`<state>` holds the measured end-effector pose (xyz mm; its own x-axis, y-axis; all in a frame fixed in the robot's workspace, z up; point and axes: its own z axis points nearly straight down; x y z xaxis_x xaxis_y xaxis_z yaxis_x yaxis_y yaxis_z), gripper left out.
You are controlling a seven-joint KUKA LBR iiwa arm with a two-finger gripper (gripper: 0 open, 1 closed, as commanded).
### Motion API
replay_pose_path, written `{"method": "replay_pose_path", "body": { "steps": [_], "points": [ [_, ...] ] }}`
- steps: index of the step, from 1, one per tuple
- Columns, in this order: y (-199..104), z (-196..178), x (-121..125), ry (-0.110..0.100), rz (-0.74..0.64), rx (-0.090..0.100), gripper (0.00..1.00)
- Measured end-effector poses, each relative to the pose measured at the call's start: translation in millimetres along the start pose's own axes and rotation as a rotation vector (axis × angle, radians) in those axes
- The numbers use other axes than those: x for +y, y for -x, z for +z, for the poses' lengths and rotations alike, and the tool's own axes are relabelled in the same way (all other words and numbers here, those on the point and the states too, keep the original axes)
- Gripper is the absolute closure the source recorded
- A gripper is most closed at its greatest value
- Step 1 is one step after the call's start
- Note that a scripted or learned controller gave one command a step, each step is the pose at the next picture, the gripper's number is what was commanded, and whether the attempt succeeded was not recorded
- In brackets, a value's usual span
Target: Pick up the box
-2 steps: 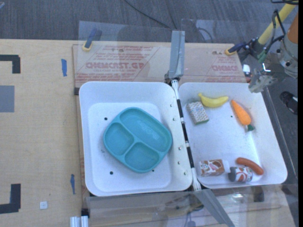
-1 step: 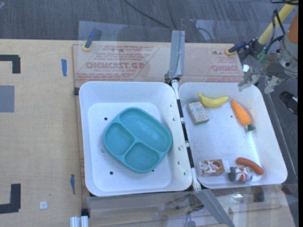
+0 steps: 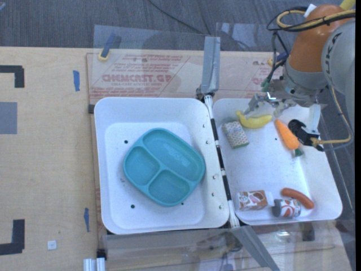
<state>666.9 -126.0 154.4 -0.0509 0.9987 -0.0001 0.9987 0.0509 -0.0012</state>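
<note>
Near edge of the right-hand shallow white plastic bin (image 3: 327, 176): small brown-and-white cardboard box (image 3: 252, 199), lying flat, just beside a short red-and-white can (image 3: 286, 209) on its side. Behind the can, a reddish sausage (image 3: 297, 196). Crowded into that corner, so little room on the box's can side for a clean approach; probably more room on the side toward the bin divider.

At the far end of the same bin: grey arm with the orange band (image 3: 316, 38), reaching in from the right, with the tool (image 3: 269, 99) hanging over a yellow banana (image 3: 254, 119). Well apart from the box, with most of the bin's length between them. Open or closed: cannot tell from this slant, with metal parts and cables overlapping. Nothing seen gripped.

Also in the right bin: a speckled pale sponge-like block (image 3: 235, 134) close to the banana, and an orange carrot (image 3: 287, 135) toward the right wall.

In the left-hand white bin (image 3: 107, 151): a teal divided plastic plate (image 3: 163, 165), out of the way of the job.

Judged stage: box not yet reached, let alone lifted. Next, likely a move toward the near edge, then a descent square over the box, keeping off the can.
</note>
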Motion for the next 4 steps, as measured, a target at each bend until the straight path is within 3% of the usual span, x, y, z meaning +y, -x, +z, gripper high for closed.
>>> {"method": "replay_pose_path", "body": {
  "steps": [1,2,3,4],
  "points": [
    [-25.4,51.9,-8.9,0.002,-0.079,-0.004,0.0],
    [-24.2,54.8,0.1,-0.016,-0.13,-0.003,0.0],
    [-19.0,54.4,-2.8,0.0,-0.179,0.003,0.0],
    [-4.4,53.0,6.8,0.022,-0.254,-0.002,0.0]
  ]
}}
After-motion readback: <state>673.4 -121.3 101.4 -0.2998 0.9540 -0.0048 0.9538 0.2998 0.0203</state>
